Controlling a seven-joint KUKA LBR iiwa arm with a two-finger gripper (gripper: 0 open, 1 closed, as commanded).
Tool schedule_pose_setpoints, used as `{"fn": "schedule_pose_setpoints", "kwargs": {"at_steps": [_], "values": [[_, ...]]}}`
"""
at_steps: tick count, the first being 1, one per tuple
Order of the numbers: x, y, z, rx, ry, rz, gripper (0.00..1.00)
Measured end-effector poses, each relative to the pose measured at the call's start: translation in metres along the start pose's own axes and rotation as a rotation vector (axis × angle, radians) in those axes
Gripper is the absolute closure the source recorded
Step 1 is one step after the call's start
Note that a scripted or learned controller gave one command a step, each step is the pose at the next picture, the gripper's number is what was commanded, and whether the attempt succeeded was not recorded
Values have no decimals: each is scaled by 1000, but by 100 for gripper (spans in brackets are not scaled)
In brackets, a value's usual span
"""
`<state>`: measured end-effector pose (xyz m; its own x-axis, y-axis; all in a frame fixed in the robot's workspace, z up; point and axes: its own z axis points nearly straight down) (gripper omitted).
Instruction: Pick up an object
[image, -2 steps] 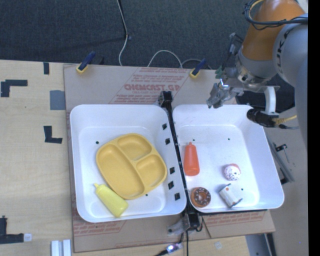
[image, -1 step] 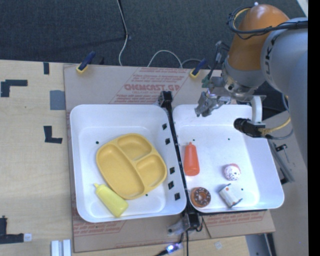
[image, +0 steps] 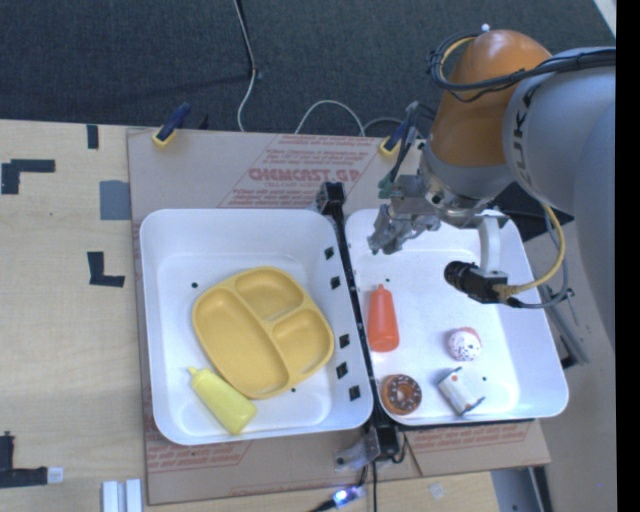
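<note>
Two white bins sit side by side on a cardboard sheet over a wooden surface (image: 60, 300). The left bin (image: 165, 235) holds a yellow divided plate (image: 262, 330) with a yellow bottle (image: 222, 398) touching its near edge. The right bin (image: 520, 300) holds an orange bottle (image: 382, 318), a chocolate doughnut (image: 401, 394), a speckled ball (image: 463, 345) and a small white cup (image: 458, 388). The grey arm's pincer (image: 385, 240) hangs over the right bin's far left corner, above the orange bottle.

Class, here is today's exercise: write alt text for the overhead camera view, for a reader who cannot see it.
A grey and orange robot arm holds its end effector above the right white bin, which contains an orange bottle, a chocolate doughnut, a speckled ball and a small white object. The left white bin holds a yellow divided plate and a yellow bottle.
</note>
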<state>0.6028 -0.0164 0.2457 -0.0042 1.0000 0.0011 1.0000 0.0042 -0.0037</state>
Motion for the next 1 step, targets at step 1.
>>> {"fn": "schedule_pose_setpoints", "kwargs": {"at_steps": [1], "values": [[49,-23,-4,-1,0,-2,100]]}}
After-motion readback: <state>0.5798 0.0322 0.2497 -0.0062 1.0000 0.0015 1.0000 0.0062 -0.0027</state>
